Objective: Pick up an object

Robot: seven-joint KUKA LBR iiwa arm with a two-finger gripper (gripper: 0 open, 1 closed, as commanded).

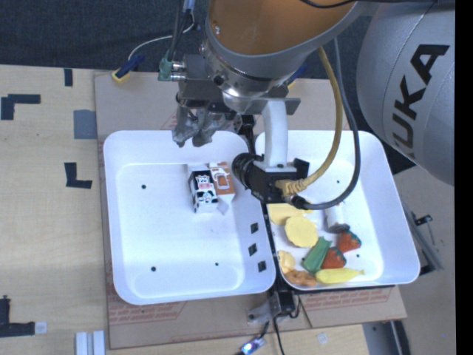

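My gripper (pixel 194 133) hangs over the back edge of the left bin (pixel 133 220), its dark fingers pointing down with nothing seen between them. Just below and to the right of it a small white carton with a black-and-white cow print (pixel 205 191) lies on the bin floor, touching a white and orange carton (pixel 222 179). The right bin (pixel 388 198) holds toy food: a yellow round slice (pixel 301 231), a green piece (pixel 316 254), red pieces (pixel 347 241) and a yellow banana (pixel 338 275).
The grey arm with its orange band (pixel 281 13) fills the top centre and right. A black cable and a yellow hose (pixel 332 154) loop over the right bin's back half. The wooden bench (pixel 44 220) lies open to the left.
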